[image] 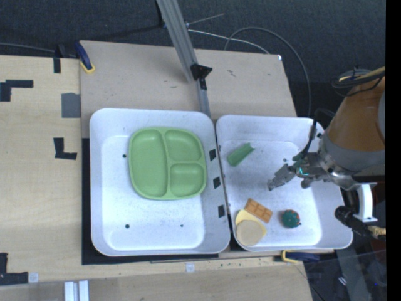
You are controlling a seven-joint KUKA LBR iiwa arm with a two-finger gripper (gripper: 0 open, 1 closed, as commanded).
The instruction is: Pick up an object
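Note:
In the right bin [269,129] lie several small objects. A green block [239,153] is near the bin's far left. An orange waffle-like piece [258,210] rests against a beige round piece [250,231] at the near left corner. A small green and red ball [289,219] sits near the front wall. My gripper [282,174] hangs over the middle of this bin, right of the green block and above the waffle piece. It is open, with nothing between its fingers.
The left bin [106,187] holds a light green divided plate [167,162]. A grey metal bar [182,36] runs down from the top to the wall between the two bins. The arm's bulk stands over the right bin's right edge.

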